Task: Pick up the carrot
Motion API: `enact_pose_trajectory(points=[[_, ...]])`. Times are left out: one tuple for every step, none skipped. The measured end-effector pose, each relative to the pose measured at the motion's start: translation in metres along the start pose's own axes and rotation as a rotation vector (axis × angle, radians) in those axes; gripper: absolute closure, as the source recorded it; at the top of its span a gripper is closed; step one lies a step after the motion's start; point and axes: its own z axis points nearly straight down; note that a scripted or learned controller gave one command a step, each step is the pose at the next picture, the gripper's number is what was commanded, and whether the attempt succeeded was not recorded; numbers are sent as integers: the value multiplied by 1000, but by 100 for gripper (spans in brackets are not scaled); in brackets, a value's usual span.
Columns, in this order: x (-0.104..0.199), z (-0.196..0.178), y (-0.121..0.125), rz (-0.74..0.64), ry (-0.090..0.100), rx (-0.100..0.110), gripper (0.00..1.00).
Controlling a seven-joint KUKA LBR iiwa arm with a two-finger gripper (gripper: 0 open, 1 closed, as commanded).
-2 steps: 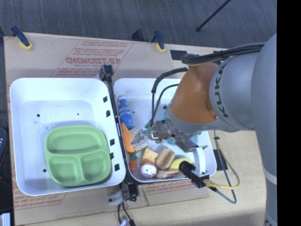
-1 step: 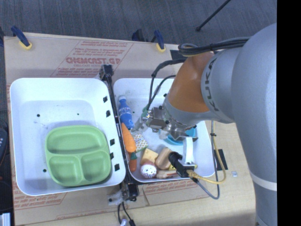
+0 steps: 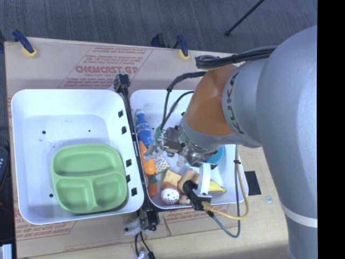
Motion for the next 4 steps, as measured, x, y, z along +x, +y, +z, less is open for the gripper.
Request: enact_pose_trajectory(points=[[3,-38,29,125,-1,-6,0],[30,1,-21,22,-2,0,0],[2,0,-13,576,3,-4,0],[6,-11,21,913,4,-2,0]])
